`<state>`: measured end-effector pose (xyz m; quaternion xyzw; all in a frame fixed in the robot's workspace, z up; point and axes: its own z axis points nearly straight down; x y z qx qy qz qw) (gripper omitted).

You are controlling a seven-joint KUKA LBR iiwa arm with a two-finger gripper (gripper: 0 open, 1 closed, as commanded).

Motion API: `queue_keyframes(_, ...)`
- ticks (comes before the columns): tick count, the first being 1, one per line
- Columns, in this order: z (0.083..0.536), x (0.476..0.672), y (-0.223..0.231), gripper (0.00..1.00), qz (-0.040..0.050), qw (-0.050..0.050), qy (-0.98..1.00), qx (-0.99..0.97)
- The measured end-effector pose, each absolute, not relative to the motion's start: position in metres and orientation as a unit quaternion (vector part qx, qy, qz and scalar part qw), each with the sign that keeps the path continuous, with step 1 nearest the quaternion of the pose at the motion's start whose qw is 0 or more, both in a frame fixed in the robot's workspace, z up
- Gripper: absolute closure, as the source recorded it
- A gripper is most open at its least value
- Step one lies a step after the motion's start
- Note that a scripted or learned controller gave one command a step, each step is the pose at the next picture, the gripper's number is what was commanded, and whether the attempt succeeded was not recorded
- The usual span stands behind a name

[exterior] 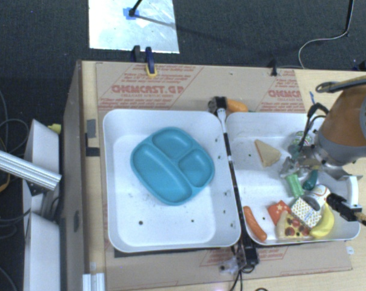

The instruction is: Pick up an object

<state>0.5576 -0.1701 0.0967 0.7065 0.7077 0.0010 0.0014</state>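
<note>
The arm reaches in over the right bin (243, 162), and its end effector (295, 165) is down low among the toys near the bin's right side. This looks like the reaching step: the arm is going down for something but has not lifted anything yet. I cannot tell how wide the end effector is, because the arm's big grey and orange body covers most of it. I also cannot see anything held in it.

Right under the end effector lies a green toy (294, 185), and just beside that a darker teal piece (310, 179). One of these is probably the thing it is going for, but that is only my guess. A tan wedge (268, 153) like a slice of bread lies near the middle of the right bin, a little apart from the end effector. In the corner of the right bin nearest the front and right edges of the bench there is a pile: a pizza slice (290, 225), a checked block (305, 210), a banana (325, 223) and a red piece (279, 211), all touching or almost touching. A sausage (254, 223) lies near the front, close to the wall between the bins.

The left bin (122, 223) holds a blue plate (172, 165) with three parts.

Next, the end effector should close on just one toy and go straight up. The toys are packed close, so it could bump a neighbour or slip off.
</note>
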Motion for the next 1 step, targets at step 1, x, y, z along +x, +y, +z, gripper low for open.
queue_keyframes(1, 0.0877, 0.6348, -0.1037, 1.00, 0.0016, 0.001, 0.709, 0.705)
